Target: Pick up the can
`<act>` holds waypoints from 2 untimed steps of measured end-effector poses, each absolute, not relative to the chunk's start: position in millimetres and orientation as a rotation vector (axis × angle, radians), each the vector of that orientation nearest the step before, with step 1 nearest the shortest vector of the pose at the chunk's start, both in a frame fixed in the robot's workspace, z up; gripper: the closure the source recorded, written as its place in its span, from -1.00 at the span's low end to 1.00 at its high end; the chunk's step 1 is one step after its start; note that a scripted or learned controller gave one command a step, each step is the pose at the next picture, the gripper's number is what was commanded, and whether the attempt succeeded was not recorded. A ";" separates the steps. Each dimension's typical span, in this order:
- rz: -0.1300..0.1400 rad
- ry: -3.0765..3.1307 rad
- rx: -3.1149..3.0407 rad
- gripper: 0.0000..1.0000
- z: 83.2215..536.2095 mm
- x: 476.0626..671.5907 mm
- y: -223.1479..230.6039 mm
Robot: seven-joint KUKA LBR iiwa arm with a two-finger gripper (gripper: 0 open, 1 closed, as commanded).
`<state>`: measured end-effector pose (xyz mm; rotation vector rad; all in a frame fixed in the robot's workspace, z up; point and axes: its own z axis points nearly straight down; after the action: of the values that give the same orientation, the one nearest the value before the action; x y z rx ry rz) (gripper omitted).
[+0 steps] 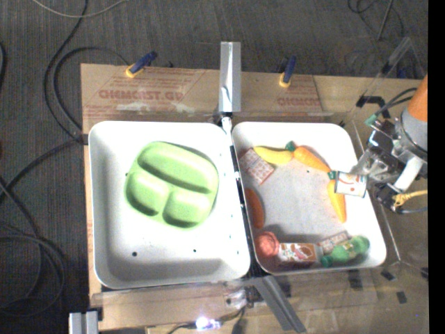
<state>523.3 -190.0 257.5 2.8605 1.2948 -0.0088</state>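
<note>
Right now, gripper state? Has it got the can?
Gripper: at the right bin's right rim, open or shut cannot be told. Nothing visibly held. Can lies at the bin's near edge, apart from it.

Two white bins side by side on the bench. The left bin point(104, 256) carries a green moulded tray point(172, 184), lying flat near its middle. Over in the right bin point(316, 132), a yellow banana point(273, 156) lies by the far wall, an orange carrot point(310, 158) touching its right end. A small checkered packet point(256, 166) sits just beside the banana. Along the right wall, a second orange piece point(337, 202) under a white card point(350, 184). A green toy point(350, 250) rests in the near right corner. Blue and yellow clamps point(141, 64) grip the cardboard behind.
</note>
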 end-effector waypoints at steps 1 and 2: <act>-0.007 1.198 2.907 1.00 97.1 518.6 -173.6; -0.009 0.803 3.035 1.00 221.7 600.7 -159.4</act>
<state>600.7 -159.4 221.7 3.0349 0.8027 -0.0095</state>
